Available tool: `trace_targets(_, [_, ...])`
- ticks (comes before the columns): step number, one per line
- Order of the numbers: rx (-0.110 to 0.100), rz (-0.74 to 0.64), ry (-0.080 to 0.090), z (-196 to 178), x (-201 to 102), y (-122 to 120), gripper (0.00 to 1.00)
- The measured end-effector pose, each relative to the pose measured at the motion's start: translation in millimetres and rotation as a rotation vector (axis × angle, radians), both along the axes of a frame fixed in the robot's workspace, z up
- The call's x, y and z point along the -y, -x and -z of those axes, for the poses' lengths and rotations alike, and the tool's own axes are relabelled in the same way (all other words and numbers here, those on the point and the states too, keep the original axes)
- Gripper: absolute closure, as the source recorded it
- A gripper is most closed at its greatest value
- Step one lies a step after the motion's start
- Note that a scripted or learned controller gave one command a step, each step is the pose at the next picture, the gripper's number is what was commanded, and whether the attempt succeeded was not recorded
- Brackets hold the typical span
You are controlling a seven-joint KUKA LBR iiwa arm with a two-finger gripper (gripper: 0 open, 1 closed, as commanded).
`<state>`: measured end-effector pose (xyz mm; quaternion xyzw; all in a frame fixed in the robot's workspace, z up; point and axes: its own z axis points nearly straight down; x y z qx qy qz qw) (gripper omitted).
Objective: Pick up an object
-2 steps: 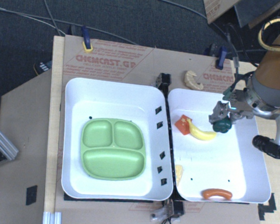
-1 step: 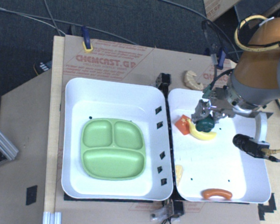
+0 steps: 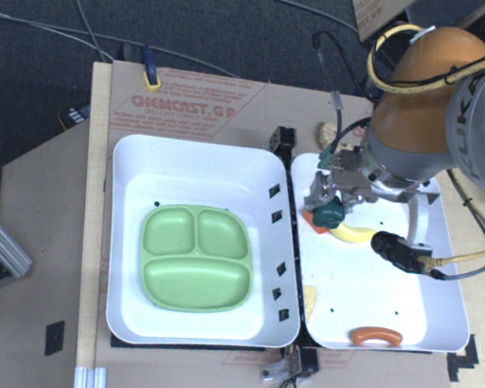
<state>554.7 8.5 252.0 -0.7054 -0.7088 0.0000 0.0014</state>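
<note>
My arm (image 3: 462, 74) comes in from the right and upper corner, the grey link bulky at the edge and the orange band (image 3: 426, 88) rounded just above my wrist. The wrist points down and toward the left. My gripper (image 3: 327, 205) hangs below it, a cluster of grey metal parts with dark cables looping around it. A black cylinder (image 3: 396, 251) sticks out beside the wrist with a yellowish cable trailing off to the right.
</note>
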Motion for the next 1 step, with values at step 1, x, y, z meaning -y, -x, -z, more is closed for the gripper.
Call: trace_targets(1, [-0.002,0.000,0.001,20.5,-47.4,-7.1,1.00])
